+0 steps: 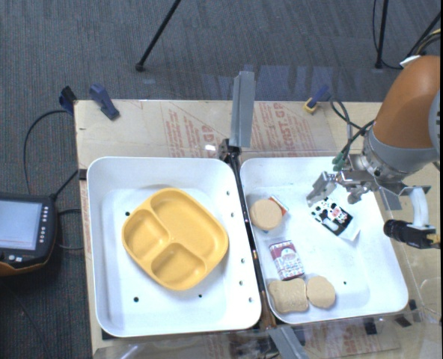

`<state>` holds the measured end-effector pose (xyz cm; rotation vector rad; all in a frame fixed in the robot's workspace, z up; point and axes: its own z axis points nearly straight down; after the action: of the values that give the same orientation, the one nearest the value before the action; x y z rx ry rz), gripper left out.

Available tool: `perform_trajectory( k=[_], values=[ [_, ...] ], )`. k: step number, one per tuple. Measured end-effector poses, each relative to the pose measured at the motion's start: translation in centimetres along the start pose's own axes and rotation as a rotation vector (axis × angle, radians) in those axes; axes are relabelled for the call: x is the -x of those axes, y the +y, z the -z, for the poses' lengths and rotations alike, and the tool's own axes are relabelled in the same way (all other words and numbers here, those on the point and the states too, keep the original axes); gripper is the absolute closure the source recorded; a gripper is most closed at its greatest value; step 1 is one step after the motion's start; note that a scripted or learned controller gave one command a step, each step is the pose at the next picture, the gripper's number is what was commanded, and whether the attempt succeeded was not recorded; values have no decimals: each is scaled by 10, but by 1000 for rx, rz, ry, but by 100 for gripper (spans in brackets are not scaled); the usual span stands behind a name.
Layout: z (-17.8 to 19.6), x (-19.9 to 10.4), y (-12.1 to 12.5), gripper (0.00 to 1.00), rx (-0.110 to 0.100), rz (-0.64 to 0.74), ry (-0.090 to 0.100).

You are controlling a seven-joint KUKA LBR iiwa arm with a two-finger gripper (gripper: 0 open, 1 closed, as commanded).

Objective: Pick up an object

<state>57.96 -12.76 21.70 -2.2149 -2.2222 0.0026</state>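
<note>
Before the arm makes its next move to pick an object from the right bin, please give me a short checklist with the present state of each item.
1. Objects are in the right bin: ok.
2. Pincer is above that bin: ok.
3. Pincer is beside the black-and-white card: ok.
4. Something is held between its fingers: cannot tell.
5. Red packet lies apart from the card: ok.
6. Yellow tray is in the left bin, out of the way: ok.

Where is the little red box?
The small red box lies in the right white bin, near its front, just above the two tan sponge-like pieces.
</note>
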Motion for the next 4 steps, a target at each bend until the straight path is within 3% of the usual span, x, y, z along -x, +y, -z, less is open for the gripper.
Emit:
perform_trajectory(
  k=[1,2,3,4],
  values=[
    [-104,55,11,0,29,-60,-9],
    [-93,58,12,100,31,-65,-10],
    [-117,-17,61,100,2,252,-1],
    [-129,66,65,100,4,422,-3]
  ],
)
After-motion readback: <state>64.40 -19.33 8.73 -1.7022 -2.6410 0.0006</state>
